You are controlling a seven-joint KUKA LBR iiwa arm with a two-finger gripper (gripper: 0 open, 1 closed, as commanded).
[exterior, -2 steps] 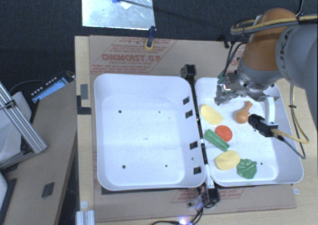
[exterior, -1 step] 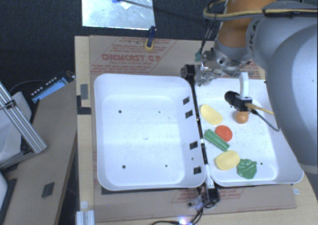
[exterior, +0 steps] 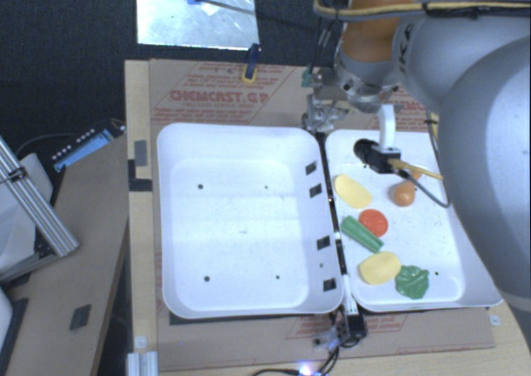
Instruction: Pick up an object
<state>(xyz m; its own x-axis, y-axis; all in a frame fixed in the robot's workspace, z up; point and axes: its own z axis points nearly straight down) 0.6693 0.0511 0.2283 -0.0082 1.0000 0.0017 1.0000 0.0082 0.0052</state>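
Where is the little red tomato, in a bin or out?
In. The red tomato lies inside the right bin, touching the green piece.

Saw two white bins side by side: left bin (exterior: 241,225) at frame centre, right bin (exterior: 440,283) holding small objects. Noted yellow piece (exterior: 353,192), red disc (exterior: 373,222), green stick (exterior: 360,233), orange ball (exterior: 403,194), green leafy item (exterior: 411,281). Found gripper (exterior: 319,119) at upper centre, above the divide between bins.
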